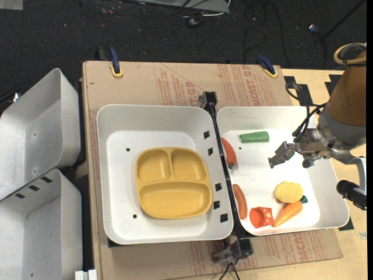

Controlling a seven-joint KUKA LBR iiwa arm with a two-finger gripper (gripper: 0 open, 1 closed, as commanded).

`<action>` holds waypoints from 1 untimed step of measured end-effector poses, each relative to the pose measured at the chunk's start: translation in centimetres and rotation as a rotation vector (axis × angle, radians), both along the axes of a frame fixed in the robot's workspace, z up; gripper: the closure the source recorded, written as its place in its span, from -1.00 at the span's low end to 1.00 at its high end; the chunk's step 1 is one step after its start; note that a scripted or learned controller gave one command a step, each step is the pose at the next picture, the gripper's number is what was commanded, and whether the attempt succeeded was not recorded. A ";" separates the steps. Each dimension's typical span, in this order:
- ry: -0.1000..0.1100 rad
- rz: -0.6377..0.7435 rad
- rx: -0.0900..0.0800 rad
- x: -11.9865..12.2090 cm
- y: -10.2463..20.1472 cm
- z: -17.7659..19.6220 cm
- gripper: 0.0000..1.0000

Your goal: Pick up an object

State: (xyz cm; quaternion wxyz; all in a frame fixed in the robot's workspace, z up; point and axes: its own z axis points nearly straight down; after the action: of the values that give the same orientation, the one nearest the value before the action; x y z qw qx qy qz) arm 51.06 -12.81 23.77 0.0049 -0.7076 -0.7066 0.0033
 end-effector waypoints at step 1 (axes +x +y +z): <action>-0.011 0.003 -0.002 0.2 0.0 0.5 -1.00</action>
State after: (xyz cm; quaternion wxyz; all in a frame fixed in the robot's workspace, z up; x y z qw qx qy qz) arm 51.29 -12.79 24.29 0.0003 -0.7067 -0.7075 0.0001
